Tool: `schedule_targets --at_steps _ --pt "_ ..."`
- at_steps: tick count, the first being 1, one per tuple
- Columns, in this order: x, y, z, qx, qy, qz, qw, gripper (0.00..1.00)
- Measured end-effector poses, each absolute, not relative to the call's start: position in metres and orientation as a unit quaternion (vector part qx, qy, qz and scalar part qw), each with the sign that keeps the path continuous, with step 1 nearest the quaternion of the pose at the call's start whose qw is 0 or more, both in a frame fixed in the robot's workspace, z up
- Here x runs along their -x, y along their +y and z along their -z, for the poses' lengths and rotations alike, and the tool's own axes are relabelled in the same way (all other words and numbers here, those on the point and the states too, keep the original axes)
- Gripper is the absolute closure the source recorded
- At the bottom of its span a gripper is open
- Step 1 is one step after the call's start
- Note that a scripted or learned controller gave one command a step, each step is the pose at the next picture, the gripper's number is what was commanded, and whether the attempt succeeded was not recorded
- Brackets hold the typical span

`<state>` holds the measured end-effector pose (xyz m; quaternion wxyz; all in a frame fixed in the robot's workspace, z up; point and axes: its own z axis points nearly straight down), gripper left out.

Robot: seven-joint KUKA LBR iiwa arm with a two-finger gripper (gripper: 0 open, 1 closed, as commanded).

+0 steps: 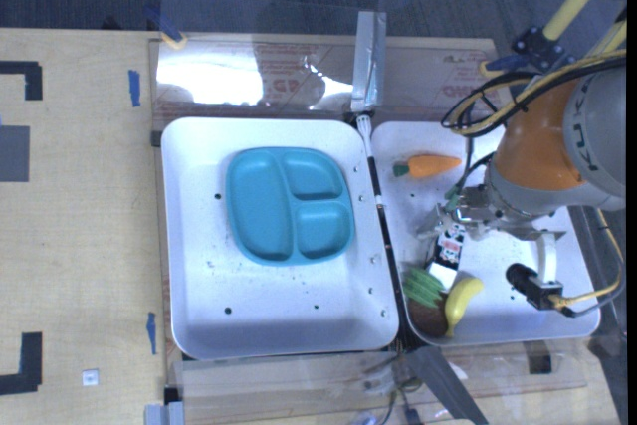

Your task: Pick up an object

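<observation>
My gripper point(456, 217) hangs over the left part of the right bin point(498, 325), under the orange band of the arm. Just below it lies a small black and white bottle with a red mark point(448, 251); whether the gripper touches it is unclear. An orange carrot with a green end point(430, 166) lies toward the bin's back, up and left of the gripper. In the front left corner a yellow banana point(462, 298), a green ridged piece point(423, 287) and a brown item point(430, 318) are bunched together.
The left bin point(199, 314) holds a blue divided plate point(291, 204) in its middle. A ridge where the two bin rims meet point(378, 224) runs just left of the gripper. Yellow cables point(478, 100) loop above the right bin.
</observation>
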<state>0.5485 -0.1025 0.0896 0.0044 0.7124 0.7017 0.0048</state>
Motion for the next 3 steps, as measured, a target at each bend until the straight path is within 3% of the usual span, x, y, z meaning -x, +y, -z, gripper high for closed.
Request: schedule_targets --at_steps 1,2,3 --pt "-0.483 -0.110 -0.087 -0.752 0.659 -0.0034 0.003 0.00" --pt "-0.485 -0.111 -0.095 -0.753 0.658 -0.0039 0.003 1.00" --pt "-0.528 -0.061 -0.184 -0.711 0.703 -0.0010 0.000 1.00"
